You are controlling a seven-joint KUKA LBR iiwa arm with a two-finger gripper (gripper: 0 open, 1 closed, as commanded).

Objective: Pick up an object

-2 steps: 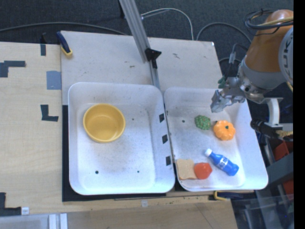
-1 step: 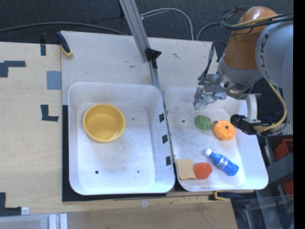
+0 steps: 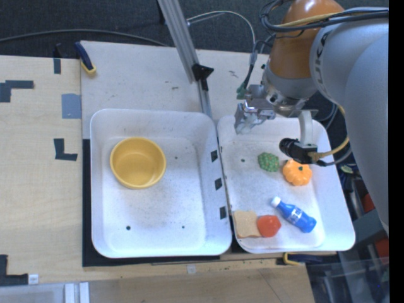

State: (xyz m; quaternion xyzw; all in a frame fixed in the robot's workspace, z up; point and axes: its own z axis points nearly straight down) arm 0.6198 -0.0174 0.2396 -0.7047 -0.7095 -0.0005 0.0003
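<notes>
- Plainly, the right bin (image 3: 338,229) holds five small things: a green knobbly lump (image 3: 268,162), an orange pumpkin-shaped toy (image 3: 297,173), a blue bottle (image 3: 295,215) with a white cap, a red ball-like piece (image 3: 269,226) and a tan block (image 3: 245,223).
- The green lump is rounded and bumpy; the orange toy sits just beside it on the right, close enough that they seem to touch.
- The blue bottle lies on its side, its cap pointing up and left, near the bin's front edge.
- The red piece and the tan block lie touching each other at the bin's front left corner.
- The gripper (image 3: 247,124) hangs over the back left corner of the right bin, with nothing between its fingers; whether they stand open or closed cannot be told.
- The green lump lies nearest to it, toward the front and right; the bottle, red piece and tan block lie well apart from it.
- The left bin (image 3: 104,229) holds one yellow bowl (image 3: 137,162), upright, in its back left part.
</notes>
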